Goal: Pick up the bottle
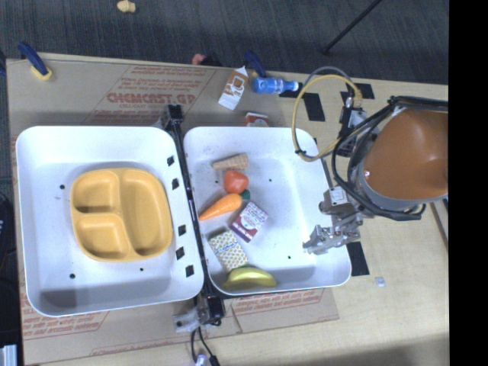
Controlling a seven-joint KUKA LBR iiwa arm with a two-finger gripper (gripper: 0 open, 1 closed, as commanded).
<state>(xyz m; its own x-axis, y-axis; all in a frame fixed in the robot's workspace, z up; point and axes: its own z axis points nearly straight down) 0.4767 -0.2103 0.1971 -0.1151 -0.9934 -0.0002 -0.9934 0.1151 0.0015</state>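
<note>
A yellow plastic tray point(120, 213) with three rounded compartments is held in the left bin point(30, 227), while the right bin point(305, 170) holds a wafer cone piece point(231, 162), a glossy red tomato point(235, 181), a tapered orange carrot point(221, 207), two small printed packets point(249, 221) and a curved yellow banana point(248, 277). The bottle point(274, 86), clear blue plastic, is seen lying on its side on the cardboard beyond the right bin, outside both bins. The metal gripper point(332, 236) is positioned over the right bin's right edge, and whether it is released or clenched cannot be told.
</note>
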